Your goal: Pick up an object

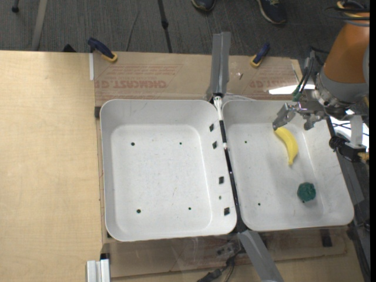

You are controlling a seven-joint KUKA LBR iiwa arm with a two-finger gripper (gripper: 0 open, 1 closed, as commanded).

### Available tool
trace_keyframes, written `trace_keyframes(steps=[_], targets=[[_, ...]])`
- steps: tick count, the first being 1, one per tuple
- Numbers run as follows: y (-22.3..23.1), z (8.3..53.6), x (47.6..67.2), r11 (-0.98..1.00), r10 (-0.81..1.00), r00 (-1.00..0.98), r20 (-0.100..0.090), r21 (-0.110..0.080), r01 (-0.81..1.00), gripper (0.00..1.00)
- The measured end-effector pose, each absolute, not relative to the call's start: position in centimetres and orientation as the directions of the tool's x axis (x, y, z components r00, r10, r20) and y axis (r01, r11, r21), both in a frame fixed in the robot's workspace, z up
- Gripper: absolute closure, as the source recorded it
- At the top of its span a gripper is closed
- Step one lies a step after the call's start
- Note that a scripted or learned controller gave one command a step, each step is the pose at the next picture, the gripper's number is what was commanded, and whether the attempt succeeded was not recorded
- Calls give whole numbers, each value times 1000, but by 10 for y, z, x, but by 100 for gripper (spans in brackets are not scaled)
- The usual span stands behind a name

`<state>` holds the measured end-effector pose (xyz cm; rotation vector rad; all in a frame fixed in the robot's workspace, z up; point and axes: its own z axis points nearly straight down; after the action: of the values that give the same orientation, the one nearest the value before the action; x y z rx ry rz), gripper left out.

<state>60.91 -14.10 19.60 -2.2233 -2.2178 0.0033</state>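
A yellow banana (288, 145) lies in the right bin (258, 204), in its upper right part, pointing toward the near side. A small dark green object (306, 192) sits nearer the front of the same bin. My gripper (296, 115) hangs above the far right corner of the right bin, just above and beyond the banana's top end. Its two fingers are spread apart with nothing between them. The arm's orange band (348, 51) rises at the right edge.
The left bin (111, 157) lies beside the right one, split from it by a grey divider bar (221, 69). Brown cardboard (153, 78) with two clamps lies behind both bins. Cables hang at the right of the arm.
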Motion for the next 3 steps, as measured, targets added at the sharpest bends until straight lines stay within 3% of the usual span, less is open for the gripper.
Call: trace_keyframes(steps=[1, 2, 3], targets=[[-166, 92, 618, 30, 1000, -30, -1, -1, 1000, 0], [-167, 101, 618, 27, 1000, -27, -1, -1, 1000, 100], [-98, 236, 581, -171, 985, 171, -2, -1, 985, 100]])
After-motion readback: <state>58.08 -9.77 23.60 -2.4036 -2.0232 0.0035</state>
